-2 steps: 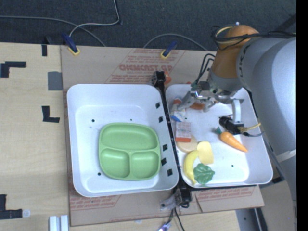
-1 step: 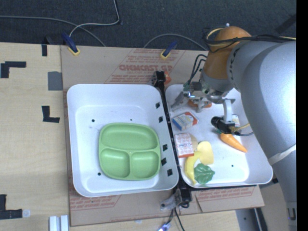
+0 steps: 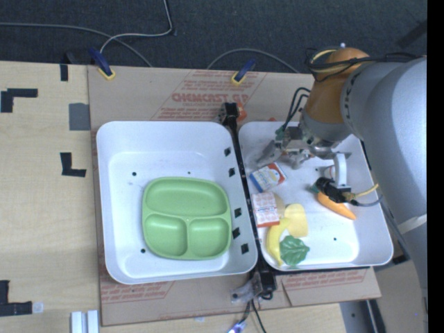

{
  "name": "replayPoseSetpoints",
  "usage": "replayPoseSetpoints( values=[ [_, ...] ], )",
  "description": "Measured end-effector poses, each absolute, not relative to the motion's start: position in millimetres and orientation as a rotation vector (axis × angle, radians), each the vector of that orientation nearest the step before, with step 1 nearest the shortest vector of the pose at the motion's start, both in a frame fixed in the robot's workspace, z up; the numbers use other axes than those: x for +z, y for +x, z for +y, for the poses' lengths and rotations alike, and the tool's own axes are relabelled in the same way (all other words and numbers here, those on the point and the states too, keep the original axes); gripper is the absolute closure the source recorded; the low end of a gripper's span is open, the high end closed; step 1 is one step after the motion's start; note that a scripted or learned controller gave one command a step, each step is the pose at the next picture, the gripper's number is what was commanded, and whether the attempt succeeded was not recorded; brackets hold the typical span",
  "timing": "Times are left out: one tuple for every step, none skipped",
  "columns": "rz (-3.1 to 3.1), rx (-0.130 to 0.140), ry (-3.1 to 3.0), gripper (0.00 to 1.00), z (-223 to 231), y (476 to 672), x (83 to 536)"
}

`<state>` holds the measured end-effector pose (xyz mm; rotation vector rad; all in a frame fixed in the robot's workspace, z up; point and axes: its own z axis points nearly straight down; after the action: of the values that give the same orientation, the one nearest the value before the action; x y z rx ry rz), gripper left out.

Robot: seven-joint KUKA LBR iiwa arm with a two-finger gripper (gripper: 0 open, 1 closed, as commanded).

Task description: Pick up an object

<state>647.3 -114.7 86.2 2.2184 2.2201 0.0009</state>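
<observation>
In the right bin [image 3: 368, 252] my gripper [image 3: 282, 159] hangs over the upper left part, open, with nothing between its fingers. Just below it lies a small blue and white packet [image 3: 267, 177]. Further down the bin's left side lie a red and white packet [image 3: 264, 209], a pale yellow piece [image 3: 295, 220], a yellow banana-like toy [image 3: 274, 242] and a green leafy toy [image 3: 293, 250]. An orange carrot [image 3: 338, 205] with a dark end lies to the right, under the arm's wrist.
The left bin [image 3: 118, 151] holds a green divided tray [image 3: 186, 217]. A black divider with clips [image 3: 239, 186] separates the bins. The grey arm [image 3: 395, 130] covers the right bin's upper right. Cables [image 3: 166, 19] run behind the bench.
</observation>
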Motion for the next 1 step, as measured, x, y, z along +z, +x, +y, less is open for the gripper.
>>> replayPoseSetpoints(
  values=[
    [2.223,0.001,2.218,0.00,-121.5,669.2,85.9]
  ],
)
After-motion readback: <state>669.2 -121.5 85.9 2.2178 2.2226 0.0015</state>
